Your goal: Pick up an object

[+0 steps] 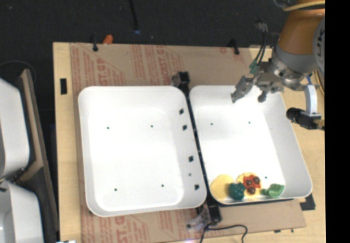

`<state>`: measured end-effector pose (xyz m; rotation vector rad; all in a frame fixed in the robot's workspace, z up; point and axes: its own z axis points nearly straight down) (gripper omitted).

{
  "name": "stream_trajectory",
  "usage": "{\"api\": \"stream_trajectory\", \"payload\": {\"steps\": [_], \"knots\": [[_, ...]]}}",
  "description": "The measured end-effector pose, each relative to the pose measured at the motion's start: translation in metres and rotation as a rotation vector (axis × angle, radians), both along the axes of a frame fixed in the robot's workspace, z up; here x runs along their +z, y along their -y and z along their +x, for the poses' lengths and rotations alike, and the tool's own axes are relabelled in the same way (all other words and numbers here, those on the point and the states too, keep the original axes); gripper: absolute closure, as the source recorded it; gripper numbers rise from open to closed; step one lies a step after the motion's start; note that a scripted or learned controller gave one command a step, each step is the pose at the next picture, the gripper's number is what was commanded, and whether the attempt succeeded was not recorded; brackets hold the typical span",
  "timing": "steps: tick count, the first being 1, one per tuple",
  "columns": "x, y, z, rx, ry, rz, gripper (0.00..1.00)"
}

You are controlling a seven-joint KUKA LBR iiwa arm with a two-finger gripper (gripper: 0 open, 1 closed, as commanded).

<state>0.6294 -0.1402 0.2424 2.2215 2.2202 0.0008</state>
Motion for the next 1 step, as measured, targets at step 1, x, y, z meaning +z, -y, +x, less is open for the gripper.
{"api": "stream_trajectory", "payload": {"steps": [1], "knots": [[-0.0088, 0.0041, -0.0870, -0.002, 0.000, 0.000, 0.00]]}}
